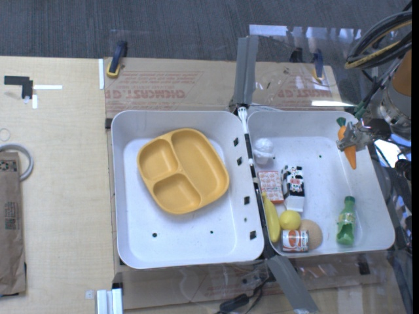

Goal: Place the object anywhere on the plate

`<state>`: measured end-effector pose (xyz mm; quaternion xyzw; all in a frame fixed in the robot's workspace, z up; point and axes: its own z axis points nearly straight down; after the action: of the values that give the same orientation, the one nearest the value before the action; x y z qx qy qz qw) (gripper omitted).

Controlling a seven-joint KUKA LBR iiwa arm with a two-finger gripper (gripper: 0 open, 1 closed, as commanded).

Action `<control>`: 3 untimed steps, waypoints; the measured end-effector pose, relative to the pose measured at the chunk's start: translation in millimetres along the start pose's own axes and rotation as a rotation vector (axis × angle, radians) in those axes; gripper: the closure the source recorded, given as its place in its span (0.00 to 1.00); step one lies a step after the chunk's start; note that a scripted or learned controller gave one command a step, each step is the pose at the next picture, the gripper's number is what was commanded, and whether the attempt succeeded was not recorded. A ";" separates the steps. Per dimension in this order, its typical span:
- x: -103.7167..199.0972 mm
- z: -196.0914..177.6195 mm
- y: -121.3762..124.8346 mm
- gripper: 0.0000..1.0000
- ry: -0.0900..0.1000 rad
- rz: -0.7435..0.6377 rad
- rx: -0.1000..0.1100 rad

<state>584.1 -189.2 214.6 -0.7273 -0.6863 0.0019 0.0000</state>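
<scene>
A yellow plate (183, 170) with three compartments lies in the left bin (131, 241), nothing on it. My gripper (352, 138) hangs over the upper right part of the right bin (324, 142), close to its far right wall. It is shut on a small orange toy carrot (349, 152) with a green top. The carrot points down and sits between the fingers, clear of the bin floor. The plate is far to the left of the gripper, across the divider between the bins.
The right bin holds a clear cup (263, 150), a red-and-white packet (269, 185), a cow-print carton (294, 182), a banana (271, 218), a lemon (290, 220), a red can (294, 241) and a green bottle (345, 221). Cables (376, 44) loop above the arm.
</scene>
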 end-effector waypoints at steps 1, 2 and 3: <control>91.5 65.9 -14.1 1.00 0.002 -0.099 0.001; 145.3 23.9 -12.4 1.00 0.001 -0.351 -0.002; 228.8 24.2 -32.9 1.00 0.001 -0.348 0.001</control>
<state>564.4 41.1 189.8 -0.5975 -0.8019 0.0021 0.0011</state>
